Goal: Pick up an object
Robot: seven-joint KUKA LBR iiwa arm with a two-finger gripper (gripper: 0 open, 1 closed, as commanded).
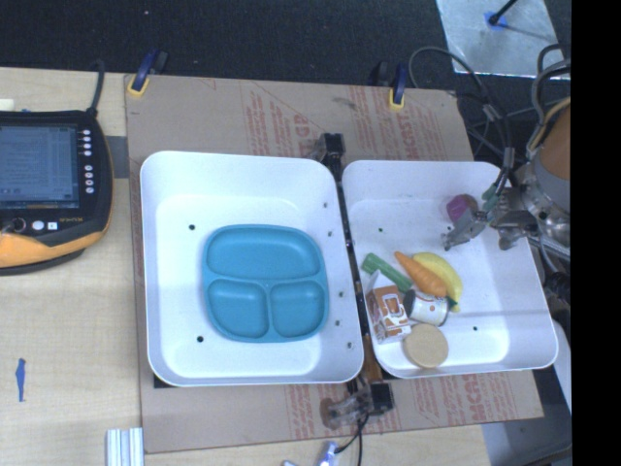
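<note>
— Where does the arm stand?

— It reaches in over the far right corner of the right bin (417, 170). The gripper (482, 237) hangs low there, its two fingers (459, 234) spread, with bare white bin floor between them.

— What lies within its reach?

— A small purple object (461, 205) sits just beside the left finger, toward the far wall; whether they touch cannot be told. It lies apart from everything else, with open floor to its left and on its near side.

— And the rest of that bin?

— The rest is crowded at the near left. A banana (443, 273) and a carrot (418, 272) lie side by side, touching. A green piece (379, 268) lies close to the wall shared with the other bin. Nearer still, a small carton (387, 312) and a can (428, 309) press together, and a round tan disc (425, 346) rests close to the near rim.

— Is any room left?

— The near right corner and the far left stretch of floor are bare.

— And the left bin (153, 260)?

— A blue divided plate (264, 282) lies at its middle, with a margin of white floor on every side.
</note>
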